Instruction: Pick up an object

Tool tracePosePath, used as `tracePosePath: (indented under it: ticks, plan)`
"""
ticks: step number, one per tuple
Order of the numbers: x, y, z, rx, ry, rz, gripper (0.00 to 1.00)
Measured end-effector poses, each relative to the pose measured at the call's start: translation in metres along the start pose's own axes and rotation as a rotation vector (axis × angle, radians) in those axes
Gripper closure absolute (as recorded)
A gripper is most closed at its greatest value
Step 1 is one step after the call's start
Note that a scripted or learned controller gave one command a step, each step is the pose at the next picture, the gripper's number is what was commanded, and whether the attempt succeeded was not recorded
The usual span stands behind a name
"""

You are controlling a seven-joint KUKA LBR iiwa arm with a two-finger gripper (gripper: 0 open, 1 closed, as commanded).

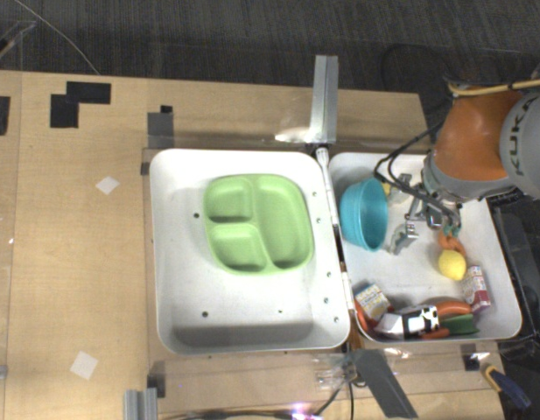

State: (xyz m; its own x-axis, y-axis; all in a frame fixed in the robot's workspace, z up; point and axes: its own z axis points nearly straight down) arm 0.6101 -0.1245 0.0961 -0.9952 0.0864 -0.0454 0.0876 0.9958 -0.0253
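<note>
Tool (pixel 416 227), grip state impossible to tell, low in right bin (pixel 506 309) between blue bowl (pixel 364 213) and lemon (pixel 452 265): best centred over one item before closing.

Only partial letters "KU" read on the grey arm (pixel 534 143); packaging print is illegible.

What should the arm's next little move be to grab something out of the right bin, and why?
Probably a short move toward the yellow lemon, then down. The gripper hangs over bare bin floor in the right bin, between the blue bowl and the lemon, with nothing between its fingers. The lemon looks like the closest small, graspable item.
</note>
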Motion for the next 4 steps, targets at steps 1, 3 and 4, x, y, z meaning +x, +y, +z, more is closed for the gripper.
tracePosePath:
  ticks: [1, 3, 4]
  plan:
    - [-0.004, 0.010, 0.000, -0.001, -0.003, 0.092, 0.00]
    - [-0.019, 0.037, -0.013, -0.021, 0.038, 0.161, 0.00]
    - [0.014, 0.031, -0.002, -0.020, 0.043, 0.295, 0.00]
